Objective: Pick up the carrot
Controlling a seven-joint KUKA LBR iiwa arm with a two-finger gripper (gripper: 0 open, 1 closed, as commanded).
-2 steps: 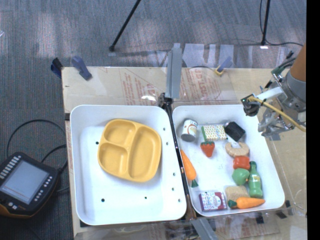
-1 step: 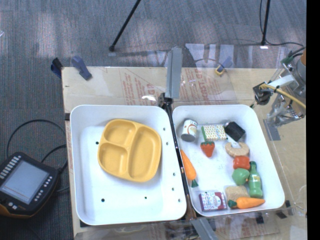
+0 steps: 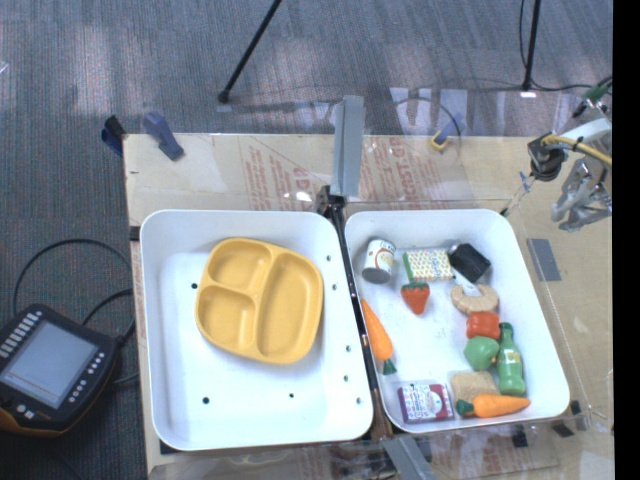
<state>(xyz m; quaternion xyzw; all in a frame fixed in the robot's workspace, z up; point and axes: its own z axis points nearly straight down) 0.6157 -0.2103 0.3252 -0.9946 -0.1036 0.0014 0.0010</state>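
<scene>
The gripper [image 3: 583,200] hangs off past the right bin [image 3: 530,258], far from the carrot [image 3: 377,334], which lies along that bin's left wall; I cannot tell its jaw state. The approach seems not yet begun: next it must cross leftward and descend.

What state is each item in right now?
Pincer: outside the bins, holding nothing.
Carrot: lying flat at right bin's left wall.
Second carrot: lying flat, near corner.
Can: tipped on its side.
Green bottle: lying down.
Yellow tray: right way up in left bin.
</scene>
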